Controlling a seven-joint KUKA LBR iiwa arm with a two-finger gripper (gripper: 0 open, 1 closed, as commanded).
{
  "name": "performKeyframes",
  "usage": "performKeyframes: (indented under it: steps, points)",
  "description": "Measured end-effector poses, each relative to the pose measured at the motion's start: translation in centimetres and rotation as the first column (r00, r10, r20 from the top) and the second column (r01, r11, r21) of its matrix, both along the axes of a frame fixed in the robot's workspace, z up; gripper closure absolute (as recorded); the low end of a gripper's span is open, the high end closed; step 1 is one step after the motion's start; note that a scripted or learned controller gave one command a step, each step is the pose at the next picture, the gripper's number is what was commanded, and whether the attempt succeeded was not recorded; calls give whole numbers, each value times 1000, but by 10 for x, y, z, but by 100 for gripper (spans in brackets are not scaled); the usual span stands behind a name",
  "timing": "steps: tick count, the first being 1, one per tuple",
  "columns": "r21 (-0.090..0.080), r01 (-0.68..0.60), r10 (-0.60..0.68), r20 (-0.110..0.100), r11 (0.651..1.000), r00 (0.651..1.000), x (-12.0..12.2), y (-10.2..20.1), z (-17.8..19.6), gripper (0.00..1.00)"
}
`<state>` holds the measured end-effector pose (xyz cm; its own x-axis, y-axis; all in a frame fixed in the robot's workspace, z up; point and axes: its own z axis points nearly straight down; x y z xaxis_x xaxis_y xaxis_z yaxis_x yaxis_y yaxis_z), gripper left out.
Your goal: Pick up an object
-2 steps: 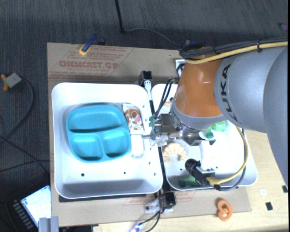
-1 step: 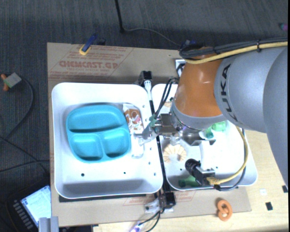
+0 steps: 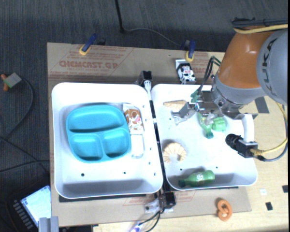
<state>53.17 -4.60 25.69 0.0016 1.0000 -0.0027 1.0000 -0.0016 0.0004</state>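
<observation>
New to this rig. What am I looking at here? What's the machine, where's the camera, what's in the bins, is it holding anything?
One camera, fixed above the bench, looking down at a slant. The grey arm with the orange band is a KUKA robot reaching in from the right; its gripper hangs over the right bin. That bin holds a green bottle, a ring-shaped pastry toy, a light green object and a tan piece. The left bin holds a blue divided tray and a small packet. Whether anything is gripped, I can't tell.
</observation>
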Motion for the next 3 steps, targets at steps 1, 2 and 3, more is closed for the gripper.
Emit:
performKeyframes:
  steps: [1, 2, 3]
  points:
    - [2, 0, 0, -4, 1000, 1000, -25, -59, -96, 0]
    - [1, 0, 0, 4, 1000, 1000, -46, -61, -170, 0]
    - [-3, 2, -2, 8, 1000, 1000, -46, -63, -159, 100]
